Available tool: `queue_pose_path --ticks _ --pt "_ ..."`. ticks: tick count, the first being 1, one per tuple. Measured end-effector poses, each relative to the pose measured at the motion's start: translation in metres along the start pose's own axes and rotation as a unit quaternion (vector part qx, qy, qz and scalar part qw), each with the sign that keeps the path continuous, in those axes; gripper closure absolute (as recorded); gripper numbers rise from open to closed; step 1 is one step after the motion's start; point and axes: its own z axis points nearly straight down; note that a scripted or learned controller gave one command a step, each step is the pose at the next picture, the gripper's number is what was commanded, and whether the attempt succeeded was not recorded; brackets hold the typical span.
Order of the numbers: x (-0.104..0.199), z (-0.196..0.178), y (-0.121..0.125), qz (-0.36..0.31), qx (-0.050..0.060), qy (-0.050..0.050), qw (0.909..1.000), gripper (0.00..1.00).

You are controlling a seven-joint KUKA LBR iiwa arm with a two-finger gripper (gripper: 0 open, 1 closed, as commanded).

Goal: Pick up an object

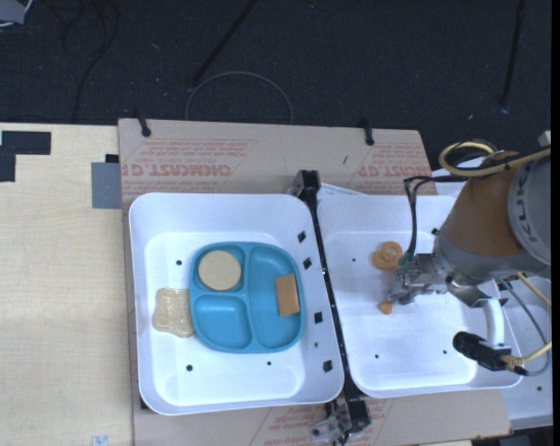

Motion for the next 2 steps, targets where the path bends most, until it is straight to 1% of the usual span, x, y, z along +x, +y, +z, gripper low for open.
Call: queue_pose_path --ticks 1,2 --pt "0.01 -0.054 0.003 -0.003 0.003 -0.002 1.0 1.0" --pt "0.011 -0.098 0.0 -0.002 0.004 -0.002 1.0 1.0"
